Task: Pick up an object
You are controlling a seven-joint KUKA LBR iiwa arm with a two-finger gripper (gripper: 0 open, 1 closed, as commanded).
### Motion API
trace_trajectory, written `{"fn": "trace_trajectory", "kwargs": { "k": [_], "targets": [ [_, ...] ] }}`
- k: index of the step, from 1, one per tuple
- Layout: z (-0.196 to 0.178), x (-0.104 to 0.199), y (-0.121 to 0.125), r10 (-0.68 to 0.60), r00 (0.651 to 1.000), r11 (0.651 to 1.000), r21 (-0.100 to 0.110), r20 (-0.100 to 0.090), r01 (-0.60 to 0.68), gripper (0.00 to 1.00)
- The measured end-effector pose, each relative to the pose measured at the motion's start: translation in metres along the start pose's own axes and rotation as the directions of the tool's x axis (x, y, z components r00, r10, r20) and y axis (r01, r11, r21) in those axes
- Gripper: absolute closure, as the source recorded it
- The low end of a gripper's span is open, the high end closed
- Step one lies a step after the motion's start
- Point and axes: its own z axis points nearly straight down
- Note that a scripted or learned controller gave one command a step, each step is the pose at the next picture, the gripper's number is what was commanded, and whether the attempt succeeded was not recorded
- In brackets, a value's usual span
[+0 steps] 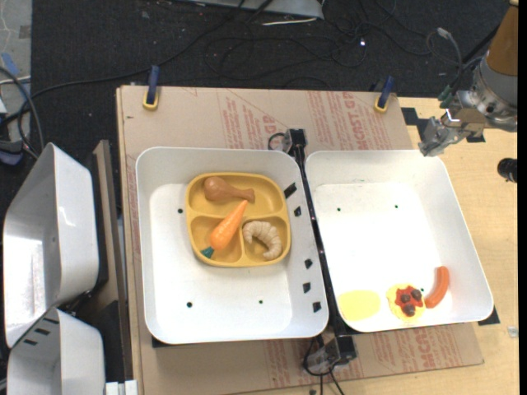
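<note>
In the left bin (165,303) sits a yellow divided plate (198,237) holding a brown chicken drumstick (226,190), an orange carrot (229,225) and a pale shrimp (263,239). The right bin (461,220) holds a flat yellow disc (359,304), a small red and yellow piece (406,299) and an orange-red sausage (437,287), all near its front edge. My gripper (434,141) hangs at the upper right, over the right bin's far right corner, well away from every object. No object shows at its tip.
The two bins rest on a cardboard sheet (247,122) held by yellow clamps (151,97) at the back. White containers (49,237) stand at the left. Cables lie on the dark floor behind the bench.
</note>
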Motion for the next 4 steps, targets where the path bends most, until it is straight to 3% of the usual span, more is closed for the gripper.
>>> {"fn": "trace_trajectory", "kwargs": {
  "k": [4],
  "targets": [
    [0.035, 0.189, -0.093, -0.003, 1.0, 1.0, 0.009, -0.004, 0.003, 1.0]
  ]
}}
